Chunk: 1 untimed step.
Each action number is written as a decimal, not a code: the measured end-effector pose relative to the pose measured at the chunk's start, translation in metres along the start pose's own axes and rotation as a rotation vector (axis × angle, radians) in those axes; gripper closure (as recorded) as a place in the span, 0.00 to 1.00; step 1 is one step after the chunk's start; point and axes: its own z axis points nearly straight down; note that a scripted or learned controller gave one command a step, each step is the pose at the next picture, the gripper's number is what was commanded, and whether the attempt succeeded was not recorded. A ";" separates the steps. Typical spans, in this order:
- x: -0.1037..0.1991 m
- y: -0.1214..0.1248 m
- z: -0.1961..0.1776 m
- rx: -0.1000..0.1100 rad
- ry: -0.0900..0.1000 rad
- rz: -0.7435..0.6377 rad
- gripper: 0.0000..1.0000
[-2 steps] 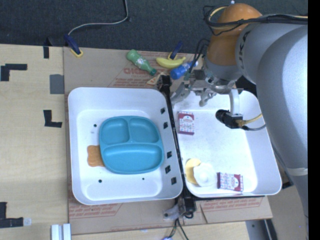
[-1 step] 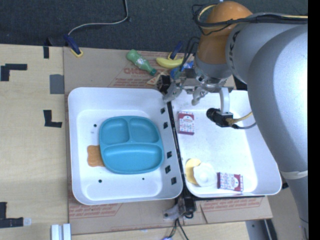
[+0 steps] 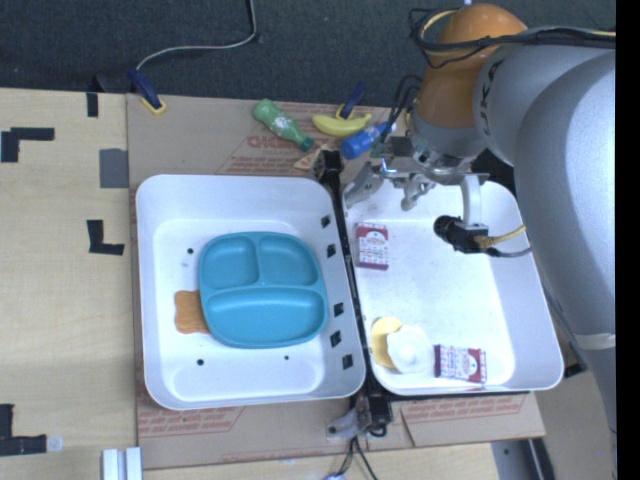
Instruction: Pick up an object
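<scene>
Red box (image 3: 460, 363) sits at the right bin's (image 3: 505, 298) front; gripper (image 3: 390, 183) hovers at its far edge, fingers open, holding nothing.

Red print on the cardboard (image 3: 262, 145) and both red-white boxes (image 3: 372, 246) is illegible.

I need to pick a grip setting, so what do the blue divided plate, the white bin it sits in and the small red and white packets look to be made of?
The blue divided plate looks like moulded plastic: uniform colour, rounded compartment ridges, soft sheen. The left white bin looks like thin rigid plastic, smooth and slightly glossy, though the view leaves it open. The red and white packets seem printed paper or thin card, flat and matte.
</scene>
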 end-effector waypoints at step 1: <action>0.026 -0.018 0.000 0.000 0.001 -0.001 0.00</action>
